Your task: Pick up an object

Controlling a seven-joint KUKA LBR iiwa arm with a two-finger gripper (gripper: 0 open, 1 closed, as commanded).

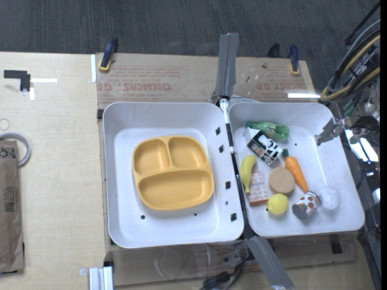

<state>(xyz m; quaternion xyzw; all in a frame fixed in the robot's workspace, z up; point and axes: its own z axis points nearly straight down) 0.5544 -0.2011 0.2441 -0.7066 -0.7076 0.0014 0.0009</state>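
Left bin (118,180): yellow divided plate (173,173). Right bin (338,219): carrot (296,171), banana (248,171), round tan disc (282,180), lemon (277,204), small can (306,205), all clustered. Gripper (326,133) at right rim, nothing held; opening impossible to tell. Best target: carrot, approached straight down, clear of neighbours.

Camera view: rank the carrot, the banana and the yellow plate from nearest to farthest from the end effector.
1. Carrot, right bin, closest to the end effector at that bin's right rim.
2. Banana, right bin's left side.
3. Yellow plate, left bin, farthest.
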